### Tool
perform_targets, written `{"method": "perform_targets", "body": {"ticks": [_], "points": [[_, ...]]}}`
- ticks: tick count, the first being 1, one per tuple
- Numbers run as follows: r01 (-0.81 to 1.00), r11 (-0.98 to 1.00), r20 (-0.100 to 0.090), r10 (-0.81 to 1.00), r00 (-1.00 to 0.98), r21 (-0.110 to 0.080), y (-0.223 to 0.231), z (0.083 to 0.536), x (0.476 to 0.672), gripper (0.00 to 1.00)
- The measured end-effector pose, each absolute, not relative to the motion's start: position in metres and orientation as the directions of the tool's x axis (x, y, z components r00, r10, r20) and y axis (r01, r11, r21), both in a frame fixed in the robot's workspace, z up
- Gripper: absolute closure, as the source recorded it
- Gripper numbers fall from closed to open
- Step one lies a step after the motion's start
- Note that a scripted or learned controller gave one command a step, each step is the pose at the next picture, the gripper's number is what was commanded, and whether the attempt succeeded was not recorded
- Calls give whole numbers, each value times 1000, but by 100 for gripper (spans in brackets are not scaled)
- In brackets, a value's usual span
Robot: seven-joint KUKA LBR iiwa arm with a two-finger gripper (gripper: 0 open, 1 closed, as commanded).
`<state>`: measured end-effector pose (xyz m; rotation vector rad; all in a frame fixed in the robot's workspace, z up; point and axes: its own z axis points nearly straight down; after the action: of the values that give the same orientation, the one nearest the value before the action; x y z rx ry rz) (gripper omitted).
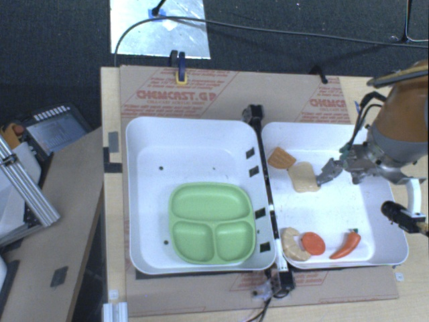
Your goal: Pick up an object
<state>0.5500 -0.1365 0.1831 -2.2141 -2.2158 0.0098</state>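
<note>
In the right bin (382, 210), a beige bread-like slice (303, 178) lies beside a brown piece (281, 158) near the far left corner. Along the front wall sit a pale curled piece (292, 244), a round red tomato (313, 244) and an orange-red pepper (346, 245). My gripper (328, 172) reaches in from the right, low over the bin, with its tip right at the right edge of the beige slice. I see nothing held in it.
The left bin (154, 146) holds a green three-compartment tray (211, 221) toward its front. A black clip divider (263, 180) runs between the bins. A black part of the arm (402, 217) hangs over the right bin's right side.
</note>
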Motion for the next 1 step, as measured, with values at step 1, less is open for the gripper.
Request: {"method": "perform_targets", "body": {"ticks": [1], "points": [[1000, 3, 0, 1000, -3, 1, -136, 189, 553, 0]]}}
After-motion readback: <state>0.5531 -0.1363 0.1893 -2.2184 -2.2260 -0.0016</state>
